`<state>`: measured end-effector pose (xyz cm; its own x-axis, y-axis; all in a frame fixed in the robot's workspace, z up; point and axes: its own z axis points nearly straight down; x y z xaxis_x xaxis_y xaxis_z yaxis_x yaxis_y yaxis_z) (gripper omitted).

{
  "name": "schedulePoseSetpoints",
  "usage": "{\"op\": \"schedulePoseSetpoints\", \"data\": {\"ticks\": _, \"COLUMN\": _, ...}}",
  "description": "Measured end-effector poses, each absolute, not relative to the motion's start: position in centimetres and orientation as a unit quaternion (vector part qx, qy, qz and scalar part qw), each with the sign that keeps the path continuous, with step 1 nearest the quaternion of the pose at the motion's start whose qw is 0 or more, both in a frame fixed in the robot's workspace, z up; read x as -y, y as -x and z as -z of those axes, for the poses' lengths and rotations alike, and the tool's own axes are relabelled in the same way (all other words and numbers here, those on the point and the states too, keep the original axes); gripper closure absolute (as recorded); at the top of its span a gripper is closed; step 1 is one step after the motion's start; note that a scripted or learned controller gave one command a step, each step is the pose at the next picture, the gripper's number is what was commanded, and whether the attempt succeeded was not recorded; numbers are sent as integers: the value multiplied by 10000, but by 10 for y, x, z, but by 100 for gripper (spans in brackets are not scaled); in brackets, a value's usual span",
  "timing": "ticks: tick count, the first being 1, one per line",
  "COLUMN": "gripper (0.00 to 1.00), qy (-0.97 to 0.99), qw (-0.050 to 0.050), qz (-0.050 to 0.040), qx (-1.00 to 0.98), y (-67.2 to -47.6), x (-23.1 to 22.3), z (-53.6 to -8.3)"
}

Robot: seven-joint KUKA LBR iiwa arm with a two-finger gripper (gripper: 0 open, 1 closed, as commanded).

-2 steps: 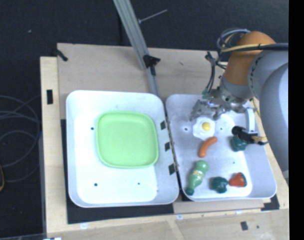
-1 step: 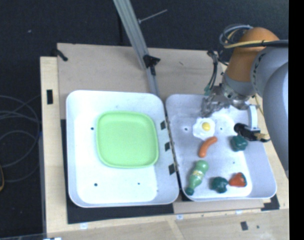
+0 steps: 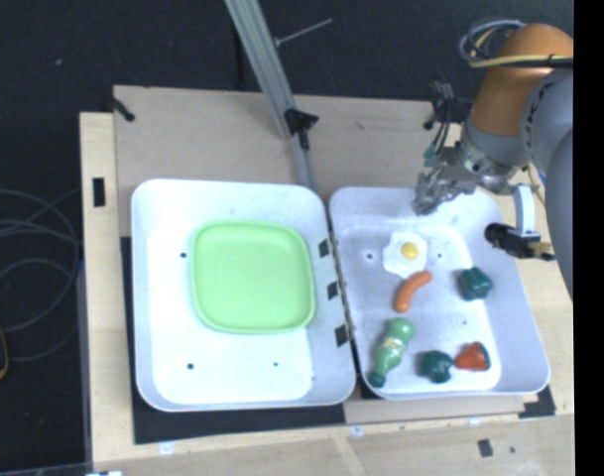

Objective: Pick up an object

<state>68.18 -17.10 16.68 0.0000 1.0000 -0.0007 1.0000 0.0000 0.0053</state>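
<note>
Orange toy sausage [image 3: 413,290] lies in the right white bin [image 3: 510,365], its long axis slanting from lower left to upper right, just below a fried-egg toy [image 3: 406,253]. Whether the pincer [image 3: 432,195] above the bin's far edge is apart or together, I cannot tell.

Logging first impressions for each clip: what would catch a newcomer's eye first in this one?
Probably the light green plate, lying alone in the middle of the left bin. Next, the cluster of small toy foods in the right bin: a fried egg, a sausage, a green bottle and others. The gripper hangs over that bin's far edge, above the egg, holding nothing.
</note>
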Motion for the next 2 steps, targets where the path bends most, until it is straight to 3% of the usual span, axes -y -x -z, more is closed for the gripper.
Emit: {"op": "schedulePoseSetpoints", "data": {"ticks": 2, "gripper": 100, "qy": -7072, "qw": 24, "qz": -17, "qx": -7071, "y": -687, "x": 172, "z": -281}}
